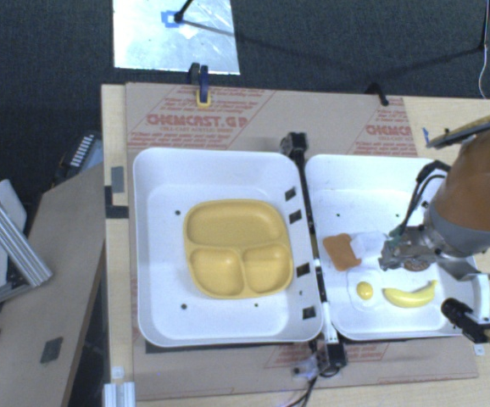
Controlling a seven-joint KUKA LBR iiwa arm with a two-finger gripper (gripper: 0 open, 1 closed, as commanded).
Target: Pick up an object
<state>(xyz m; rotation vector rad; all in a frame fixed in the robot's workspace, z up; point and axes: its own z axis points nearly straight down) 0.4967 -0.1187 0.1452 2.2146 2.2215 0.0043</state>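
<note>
My gripper hangs low over the right bin, near its middle right. Just below it lies a yellow banana. A fried egg with a yellow yolk rests left of the banana. A brown toast slice lies to the gripper's left, with a pale whitish piece between the toast and the gripper. Nothing shows between the fingers.
The left bin holds a yellow three-section plate. A black divider runs between the bins. The orange-banded arm covers the right bin's right side. Cardboard lines the bench under the bins.
</note>
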